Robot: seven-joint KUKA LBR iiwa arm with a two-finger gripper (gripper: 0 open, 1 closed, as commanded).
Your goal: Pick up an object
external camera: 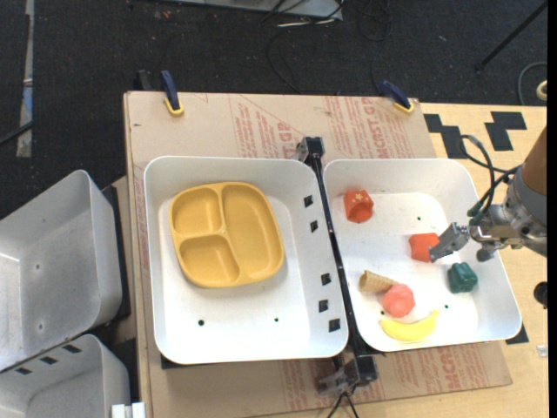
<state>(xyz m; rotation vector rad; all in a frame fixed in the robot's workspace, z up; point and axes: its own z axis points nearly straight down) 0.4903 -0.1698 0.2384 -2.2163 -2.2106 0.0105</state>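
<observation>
1. Two shallow white bins sit side by side on a cardboard-topped bench point(261, 120); left bin point(165, 259), right bin point(470, 190).
2. Left bin holds a yellow divided plate point(228, 233) with three compartments, lying flat toward the bin's far-left part.
3. Right bin holds the loose objects: a red-orange block point(358, 205) at the far left of that bin, an orange cube point(422, 246) mid-bin, a dark green piece point(462, 277) to the right, a waffle cone point(376, 280) near the middle, a pink-red ball point(399, 300) just beside the cone on its near-right, and a yellow banana point(410, 327) at the near edge.
4. Cone and ball look touching or almost so; the banana lies just nearer than the ball.
5. Arm point(531, 190) comes in from the right; gripper point(454, 240) hangs over the right bin's right half, between the orange cube and the green piece.
6. Gripper tip sits just right of the orange cube, maybe touching its edge; can't confirm contact.
7. Fingers: can't tell if spread or closed from this angle; nothing seen clamped between them.
8. Blue clamps point(171, 94) pin the far edge of the board.
</observation>
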